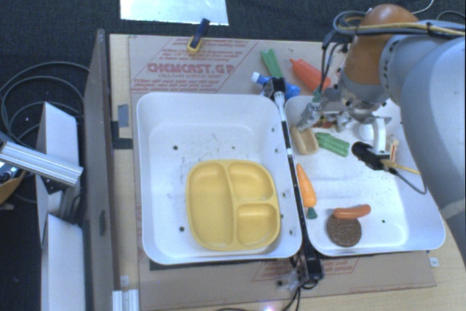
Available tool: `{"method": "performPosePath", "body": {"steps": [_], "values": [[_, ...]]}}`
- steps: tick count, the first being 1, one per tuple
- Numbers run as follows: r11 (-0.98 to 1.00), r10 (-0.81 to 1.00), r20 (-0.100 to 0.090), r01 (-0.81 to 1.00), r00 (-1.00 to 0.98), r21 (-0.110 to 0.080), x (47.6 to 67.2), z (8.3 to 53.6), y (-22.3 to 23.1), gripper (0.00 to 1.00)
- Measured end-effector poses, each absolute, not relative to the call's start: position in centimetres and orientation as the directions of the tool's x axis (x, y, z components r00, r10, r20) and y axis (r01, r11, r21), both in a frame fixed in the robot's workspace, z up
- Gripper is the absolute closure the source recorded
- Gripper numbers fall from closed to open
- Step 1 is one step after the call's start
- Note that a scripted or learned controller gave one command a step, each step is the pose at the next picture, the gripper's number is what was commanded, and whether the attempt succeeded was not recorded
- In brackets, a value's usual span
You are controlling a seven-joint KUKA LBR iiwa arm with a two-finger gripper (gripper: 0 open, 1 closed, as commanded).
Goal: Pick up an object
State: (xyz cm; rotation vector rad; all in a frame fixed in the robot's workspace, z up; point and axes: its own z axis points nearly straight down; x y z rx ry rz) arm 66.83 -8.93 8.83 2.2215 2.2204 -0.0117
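Note:
My gripper (pixel 318 115) hangs low over the back left corner of the right bin (pixel 419 218). Just below it lies a tan wedge-shaped piece (pixel 304 140), and a green pod-like piece (pixel 333 144) lies to its right. Whether the gripper touches either one I cannot tell. An orange carrot (pixel 306 188) lies along the bin's left wall. Near the front sit a reddish sausage (pixel 351 212) and a round brown patty (pixel 344 230).
The left bin (pixel 160 127) holds a yellow divided plate (pixel 233 205). Behind the bins on the cardboard lie a green piece (pixel 271 63), an orange-red piece (pixel 307 73) and a blue piece (pixel 290 90). The arm's grey bulk (pixel 429 105) covers the right bin's back right.

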Motion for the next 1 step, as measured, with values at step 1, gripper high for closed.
{"method": "performPosePath", "body": {"steps": [1], "values": [[0.002,1.0,-0.003,1.0,-0.002,-0.005,66.94,10.08,-8.83,1.0]]}}
